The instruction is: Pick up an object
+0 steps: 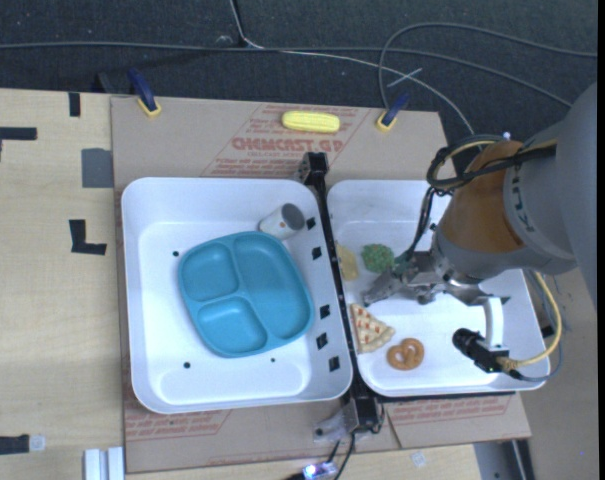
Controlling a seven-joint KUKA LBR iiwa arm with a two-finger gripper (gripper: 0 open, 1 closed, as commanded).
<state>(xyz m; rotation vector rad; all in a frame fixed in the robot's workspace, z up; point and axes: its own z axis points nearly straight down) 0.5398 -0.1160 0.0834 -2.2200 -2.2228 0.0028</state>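
Note:
In the right bin (pixel 502 383) lie a green broccoli piece (pixel 378 258), a pale yellow piece (pixel 348 265) by the divider, a pizza slice (pixel 369 326) and a brown pretzel (pixel 406 353). My gripper (pixel 380 285) reaches in from the right and sits low in this bin, its tips just below the broccoli and above the pizza slice. The fingers look slightly spread, with nothing seen between them. The grey arm with its orange band (pixel 482 213) covers the bin's right part.
The left bin (pixel 147 298) holds a blue divided plate (pixel 245 293) and a small white cup (pixel 282 220) lying near the divider. A yellow corn cob (pixel 310 122) rests on the cardboard behind the bins. Cables run above the bench.

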